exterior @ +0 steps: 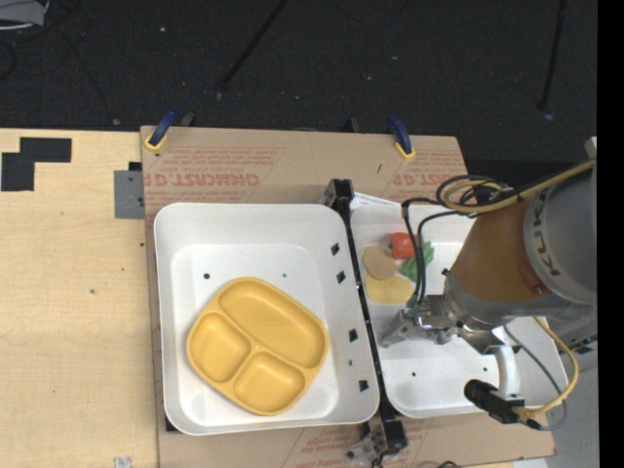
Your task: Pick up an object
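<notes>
Hand (pixel 398 331) low over right bin (pixel 429 398); cardboard (pixel 292 169) reads "CHEMCAST GP".

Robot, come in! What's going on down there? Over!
Gripper low in right bin, fingers hidden. Small items piled beside it, none seen held. Yellow tray in left bin.

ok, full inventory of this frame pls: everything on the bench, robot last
bins: 2, white, side by side on the bench
divided plate: 1, yellow, three compartments, in the left bin
small items: a few, red, green, tan and yellow, clustered at the right bin's far left, too small to name
clamps: 2, blue and yellow, on the brown board's far edge
arm: 1, grey with orange band, over the right bin
claw: 1, metal, low in the right bin beside the cluster
</notes>
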Motion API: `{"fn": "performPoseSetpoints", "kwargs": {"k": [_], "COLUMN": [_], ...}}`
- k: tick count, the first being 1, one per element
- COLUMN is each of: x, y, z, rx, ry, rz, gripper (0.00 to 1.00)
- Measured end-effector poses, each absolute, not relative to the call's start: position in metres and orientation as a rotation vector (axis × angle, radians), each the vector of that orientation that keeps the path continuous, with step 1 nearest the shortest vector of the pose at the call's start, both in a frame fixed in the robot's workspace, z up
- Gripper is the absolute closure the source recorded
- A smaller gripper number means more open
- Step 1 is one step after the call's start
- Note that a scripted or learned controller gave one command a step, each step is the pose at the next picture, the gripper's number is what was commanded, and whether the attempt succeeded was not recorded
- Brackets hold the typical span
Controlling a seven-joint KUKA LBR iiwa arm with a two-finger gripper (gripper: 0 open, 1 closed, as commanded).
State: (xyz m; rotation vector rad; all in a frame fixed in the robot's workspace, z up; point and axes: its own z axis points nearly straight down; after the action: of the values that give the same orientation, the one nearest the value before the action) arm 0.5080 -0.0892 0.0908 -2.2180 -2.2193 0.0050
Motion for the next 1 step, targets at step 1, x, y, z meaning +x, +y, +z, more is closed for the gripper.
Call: {"fn": "performPoseSetpoints", "kwargs": {"k": [1], "x": [0.5089], "y": [-0.0902], "z": [0.1032], "rx": [-2.222], "ry": [-2.219], "rz": [0.001], "gripper": [1.0]}}
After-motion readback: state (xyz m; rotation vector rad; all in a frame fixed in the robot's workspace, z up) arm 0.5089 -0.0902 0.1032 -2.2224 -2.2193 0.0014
